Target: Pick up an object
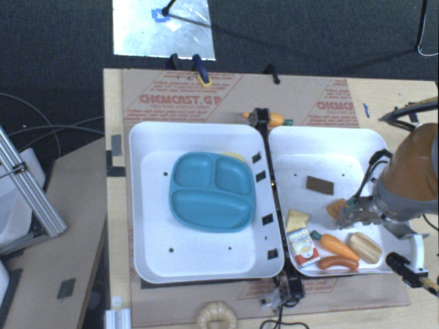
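While the arm reaches into the right bin (322, 137), its fingers (348, 214) hang low; whether they are wide or narrow, I cannot tell. Just below them lie a carrot (337, 245), bun (365, 247) and sausage (336, 262).

Tray (211, 190) in left bin (147, 204); carrot (337, 245) in right bin (322, 153).

1. A blue divided tray (211, 191) lies in the left bin (147, 252).
2. The gripper (351, 212) hangs over the right bin (322, 142), just above a carrot (338, 245), sausage (337, 262) and bread roll (365, 247).
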Robot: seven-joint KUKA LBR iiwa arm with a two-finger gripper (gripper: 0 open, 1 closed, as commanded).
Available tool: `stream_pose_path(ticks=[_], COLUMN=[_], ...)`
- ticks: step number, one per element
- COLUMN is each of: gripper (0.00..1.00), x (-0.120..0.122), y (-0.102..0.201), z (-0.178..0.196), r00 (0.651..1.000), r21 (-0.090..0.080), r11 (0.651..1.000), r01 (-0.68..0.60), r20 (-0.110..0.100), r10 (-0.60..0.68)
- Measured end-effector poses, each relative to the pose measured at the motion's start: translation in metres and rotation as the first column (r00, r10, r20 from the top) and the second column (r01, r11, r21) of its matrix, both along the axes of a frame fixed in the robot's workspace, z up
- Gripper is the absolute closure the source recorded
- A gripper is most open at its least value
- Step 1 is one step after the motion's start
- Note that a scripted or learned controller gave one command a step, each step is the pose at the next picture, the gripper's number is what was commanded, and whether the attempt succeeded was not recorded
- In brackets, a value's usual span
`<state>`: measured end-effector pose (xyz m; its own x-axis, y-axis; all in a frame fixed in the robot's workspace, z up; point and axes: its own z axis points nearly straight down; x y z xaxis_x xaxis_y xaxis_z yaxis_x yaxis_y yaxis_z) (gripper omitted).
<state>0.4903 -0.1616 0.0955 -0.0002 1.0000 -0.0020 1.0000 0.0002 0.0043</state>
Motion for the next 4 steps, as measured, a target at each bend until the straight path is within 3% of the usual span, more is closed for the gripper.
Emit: stream_pose_path(ticks=[3,4], gripper=[1.00,1.00], x=[0.002,0.030], y=[-0.009,0.039], z=[0.132,0.126], r00=[1.000,1.000], r21=[0.000,0.003], r11=[1.000,1.000], r01=[-0.004,-0.010], r20=[0.002,-0.001], r10=[0.004,0.010])
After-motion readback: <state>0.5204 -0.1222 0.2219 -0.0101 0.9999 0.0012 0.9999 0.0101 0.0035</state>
